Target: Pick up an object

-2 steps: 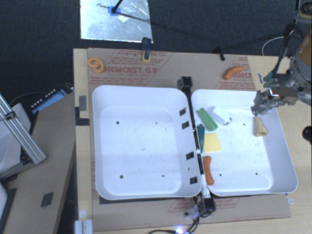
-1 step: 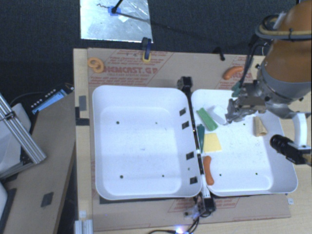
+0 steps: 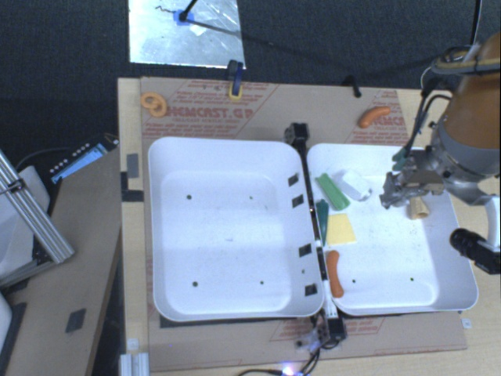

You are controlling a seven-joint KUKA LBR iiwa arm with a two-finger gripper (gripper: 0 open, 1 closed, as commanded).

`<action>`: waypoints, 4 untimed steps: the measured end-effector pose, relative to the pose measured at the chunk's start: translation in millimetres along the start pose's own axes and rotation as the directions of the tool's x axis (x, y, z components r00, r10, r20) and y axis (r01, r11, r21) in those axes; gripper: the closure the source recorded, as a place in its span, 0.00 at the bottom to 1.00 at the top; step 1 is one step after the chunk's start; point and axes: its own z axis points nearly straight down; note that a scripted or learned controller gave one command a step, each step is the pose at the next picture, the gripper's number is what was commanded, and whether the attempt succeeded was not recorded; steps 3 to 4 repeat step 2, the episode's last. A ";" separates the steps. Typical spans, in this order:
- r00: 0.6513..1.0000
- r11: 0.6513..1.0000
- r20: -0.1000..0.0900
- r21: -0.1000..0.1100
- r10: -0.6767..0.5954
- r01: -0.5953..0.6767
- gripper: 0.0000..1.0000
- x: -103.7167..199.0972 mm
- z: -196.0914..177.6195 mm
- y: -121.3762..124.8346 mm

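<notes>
Both bins, left (image 3: pixel 227 233) and right (image 3: pixel 391 280), look like smooth white moulded plastic, slight sheen. The board (image 3: pixel 258 104) under them looks like matt brown cardboard with red print. Far left, a crinkled foil-like sheet (image 3: pixel 184 22), shiny. The floor (image 3: pixel 352 22) reads as dark, rough carpet. Green strip (image 3: pixel 333 192) and orange sausage shape (image 3: pixel 334 274) look like smooth plastic; the yellow square (image 3: pixel 340 229) is matt, sponge-like. Left edge: ribbed metal rail (image 3: pixel 35 225), brushed finish.

In the right bin (image 3: pixel 438 288), a green stick (image 3: pixel 332 191) lies slanted beside a white piece (image 3: pixel 354 185). Below them sits a flat yellow square (image 3: pixel 340 229), with an orange sausage-shaped piece (image 3: pixel 334 273) along the left wall. A small tan object (image 3: pixel 419 207) rests further right.
</notes>
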 end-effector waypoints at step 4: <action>1.000 1.000 -0.002 0.012 -0.011 0.011 1.00 61.9 -15.5 12.9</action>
